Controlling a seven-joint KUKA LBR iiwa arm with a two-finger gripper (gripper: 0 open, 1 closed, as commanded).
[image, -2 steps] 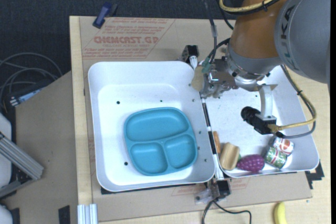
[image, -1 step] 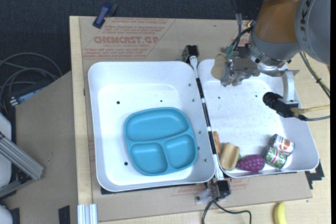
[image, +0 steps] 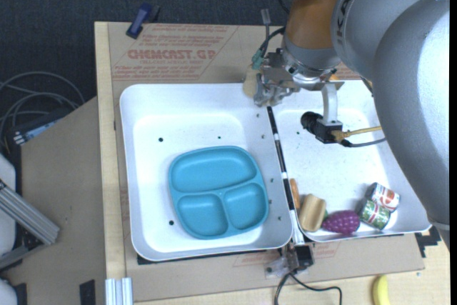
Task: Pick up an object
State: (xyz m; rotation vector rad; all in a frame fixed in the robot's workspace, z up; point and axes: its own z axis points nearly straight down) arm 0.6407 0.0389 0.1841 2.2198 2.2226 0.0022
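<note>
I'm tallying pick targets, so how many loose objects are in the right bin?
3, all in its near corner: a tan piece by the divider, a purple grape bunch beside it, a small can rightmost. The arm may hide more.

Divided tray in left bin; can in right bin

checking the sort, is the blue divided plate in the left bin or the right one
In the left bin: the blue divided plate lies flat on its floor, left of the divider between the bins.

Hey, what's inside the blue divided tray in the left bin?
Nothing visible: all three compartments of the blue divided tray show bare blue plastic. The tray covers the left bin floor beneath it, so what's under it can't be seen.
</note>
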